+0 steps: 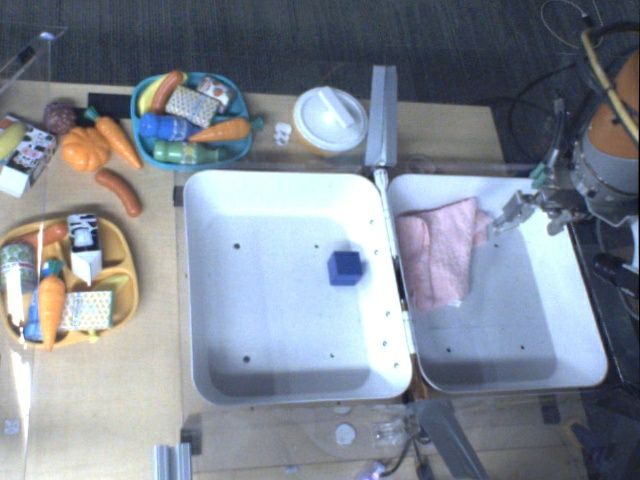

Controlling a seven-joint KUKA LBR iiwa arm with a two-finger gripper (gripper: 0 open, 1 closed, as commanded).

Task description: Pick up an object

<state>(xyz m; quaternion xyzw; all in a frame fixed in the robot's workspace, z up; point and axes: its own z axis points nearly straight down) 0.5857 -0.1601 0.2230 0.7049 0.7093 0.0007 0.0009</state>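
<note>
Here, the robot's two-finger metal gripper (530, 208) hovers, fingers spread and holding nothing, beside a crumpled pink cloth (438, 250) in the right white bin (520, 363), seemingly poised to grasp it.

A single fixed camera sits high above the surface (150, 398), looking down at a slant. It frames the left bin (230, 368) and right bin (520, 368) whole (with dark floor beyond the far edge), from a moderate distance.
</note>
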